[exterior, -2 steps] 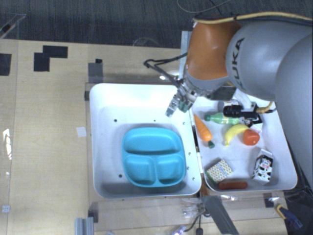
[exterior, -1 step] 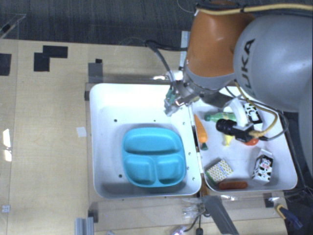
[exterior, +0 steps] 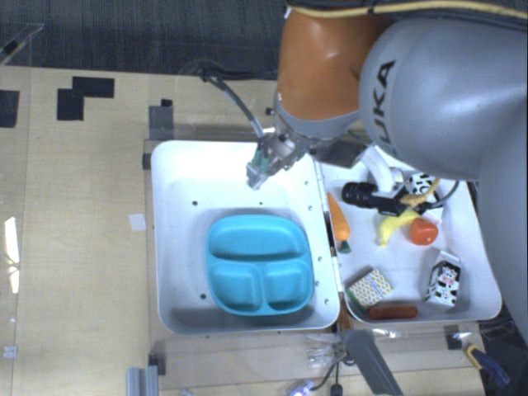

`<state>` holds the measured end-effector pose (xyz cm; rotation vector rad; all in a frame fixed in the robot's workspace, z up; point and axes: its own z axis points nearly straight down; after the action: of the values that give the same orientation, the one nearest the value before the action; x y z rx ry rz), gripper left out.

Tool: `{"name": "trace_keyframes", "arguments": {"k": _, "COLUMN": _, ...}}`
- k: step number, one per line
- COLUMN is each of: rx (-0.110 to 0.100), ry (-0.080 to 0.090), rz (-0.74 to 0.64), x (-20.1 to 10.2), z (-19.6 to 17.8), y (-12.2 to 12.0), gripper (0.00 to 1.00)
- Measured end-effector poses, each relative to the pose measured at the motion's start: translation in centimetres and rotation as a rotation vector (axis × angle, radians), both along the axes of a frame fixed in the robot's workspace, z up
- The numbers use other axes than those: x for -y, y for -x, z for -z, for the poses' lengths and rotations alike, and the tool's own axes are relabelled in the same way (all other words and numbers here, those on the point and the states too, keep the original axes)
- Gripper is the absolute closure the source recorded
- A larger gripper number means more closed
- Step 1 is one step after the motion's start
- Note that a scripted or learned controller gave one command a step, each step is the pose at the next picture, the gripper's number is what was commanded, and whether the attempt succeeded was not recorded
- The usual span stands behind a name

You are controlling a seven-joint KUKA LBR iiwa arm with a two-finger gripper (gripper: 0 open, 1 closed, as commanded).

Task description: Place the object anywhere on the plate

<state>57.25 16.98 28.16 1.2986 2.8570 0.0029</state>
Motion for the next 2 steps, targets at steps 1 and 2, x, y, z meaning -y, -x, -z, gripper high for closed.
{"name": "trace_keyframes", "arguments": {"k": 1, "rx": -0.003, "ry": 0.001, "rz": 0.308, "x": 1.1, "z": -0.8, "y": 2.1, "gripper": 1.00}}
{"name": "trace_keyframes", "arguments": {"k": 2, "rx": -0.002, "ry": 0.001, "rz": 0.762, "x": -0.7, "z": -5.0, "y": 0.4, "gripper": 1.00}}
